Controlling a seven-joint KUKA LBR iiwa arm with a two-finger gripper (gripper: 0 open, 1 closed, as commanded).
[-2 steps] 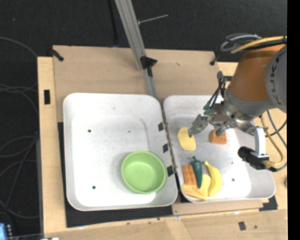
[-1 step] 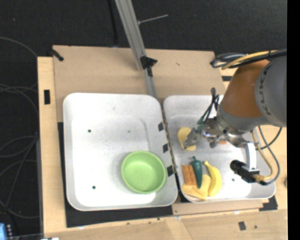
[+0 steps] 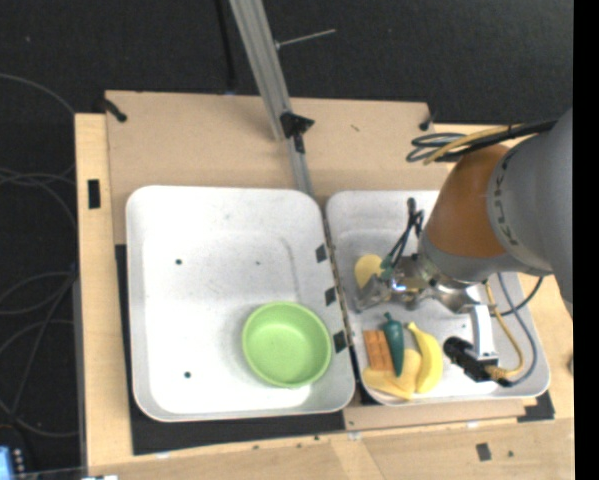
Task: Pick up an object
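You have a small yellow lump [image 3: 366,267] in the right bin [image 3: 371,213], close to the wall it shares with the other bin, about halfway along it. The gripper [image 3: 381,288] sits low in that bin, just beside the lump on its near side; you can't tell from this angle whether it's open, closed or gripping anything, as the wrist blocks it. Nearer the front edge, in the same bin, you see a banana [image 3: 428,360], a green piece [image 3: 394,344] and an orange block [image 3: 376,349] bunched together, touching or nearly so. The arm [image 3: 479,218] comes in from the right over that bin. The left bin [image 3: 209,248] holds a green bowl [image 3: 286,343], upright, in its front right corner.
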